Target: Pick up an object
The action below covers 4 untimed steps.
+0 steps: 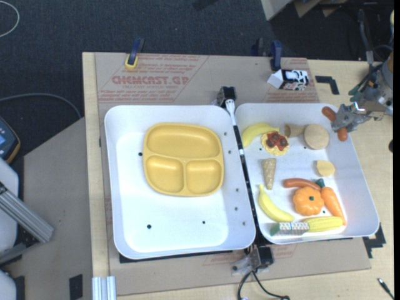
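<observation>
My gripper (343, 121) hangs over the far right rim of the right bin (369, 212). Its fingers are closed across a small red-orange sausage (328, 112), whose two ends stick out on either side of them. Below it in the right bin lie a bread roll (316, 137), a pasta piece with red sauce (275, 142), a banana (255, 132), a cone (268, 172), a pumpkin (307, 202), a carrot (332, 201), a second banana (272, 207) and a corn cob (314, 226).
The left bin (125, 217) holds a yellow three-compartment plate (184, 158). A small black-and-white item (289, 79) lies on the board behind the right bin. Clamps sit at the board's far edge.
</observation>
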Each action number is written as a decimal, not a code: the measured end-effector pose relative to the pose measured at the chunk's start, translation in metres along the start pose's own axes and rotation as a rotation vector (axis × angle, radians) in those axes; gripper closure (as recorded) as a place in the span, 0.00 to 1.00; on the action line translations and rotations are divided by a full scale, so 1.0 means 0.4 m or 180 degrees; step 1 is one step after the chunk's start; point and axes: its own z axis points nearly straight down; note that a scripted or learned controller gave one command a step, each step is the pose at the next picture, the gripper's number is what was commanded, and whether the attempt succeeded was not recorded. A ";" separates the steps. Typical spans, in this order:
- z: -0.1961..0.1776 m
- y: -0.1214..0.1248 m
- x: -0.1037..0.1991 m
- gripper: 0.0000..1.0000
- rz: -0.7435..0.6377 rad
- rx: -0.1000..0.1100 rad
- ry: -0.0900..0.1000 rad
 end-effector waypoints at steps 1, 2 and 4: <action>0.026 0.000 0.134 1.00 -0.0013 0.0029 0.0016; -0.003 0.026 0.272 1.00 -0.0021 0.0009 0.0015; 0.032 0.022 0.540 1.00 -0.0018 0.0036 0.0016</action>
